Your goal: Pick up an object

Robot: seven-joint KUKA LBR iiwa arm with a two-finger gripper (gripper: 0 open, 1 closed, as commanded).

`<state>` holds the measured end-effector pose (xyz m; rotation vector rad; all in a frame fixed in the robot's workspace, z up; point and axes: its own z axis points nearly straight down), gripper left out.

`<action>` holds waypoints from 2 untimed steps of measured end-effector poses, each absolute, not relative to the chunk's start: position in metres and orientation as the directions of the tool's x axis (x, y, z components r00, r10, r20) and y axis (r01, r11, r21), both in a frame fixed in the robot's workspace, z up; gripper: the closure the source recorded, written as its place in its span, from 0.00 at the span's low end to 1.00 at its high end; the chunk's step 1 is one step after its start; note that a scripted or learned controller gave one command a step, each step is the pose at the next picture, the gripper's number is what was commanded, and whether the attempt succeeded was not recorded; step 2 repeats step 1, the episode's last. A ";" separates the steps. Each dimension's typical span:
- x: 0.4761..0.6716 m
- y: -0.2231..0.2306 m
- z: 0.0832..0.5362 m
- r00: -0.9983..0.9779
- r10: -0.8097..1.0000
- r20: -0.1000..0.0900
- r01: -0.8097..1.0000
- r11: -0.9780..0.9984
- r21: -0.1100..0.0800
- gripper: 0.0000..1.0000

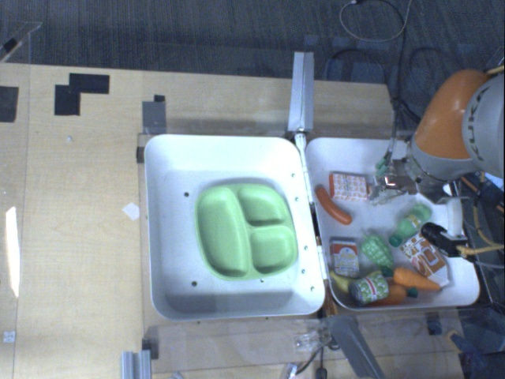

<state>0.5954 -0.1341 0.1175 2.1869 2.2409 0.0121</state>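
Hovering over the right bin, the pincer sits beside a small red-and-white carton; its state I cannot tell. Judged step: approach, nothing lifted. Next move calls for descent onto one item, perhaps the nearby sausage.

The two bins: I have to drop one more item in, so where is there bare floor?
Left bin: bare white floor rings the green divided tray, widest along its left and near sides. Right bin: a bare strip at the far-left corner, above the sausage; its near half is crowded with packets, a can and a carrot.
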 end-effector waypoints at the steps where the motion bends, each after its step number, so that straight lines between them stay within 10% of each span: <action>1: 0.623 -0.128 0.275 0.246 0.969 0.000 0.969 -0.246 0.005 1.00; 2: 0.623 -0.128 0.275 0.246 0.969 0.000 0.969 -0.246 0.005 1.00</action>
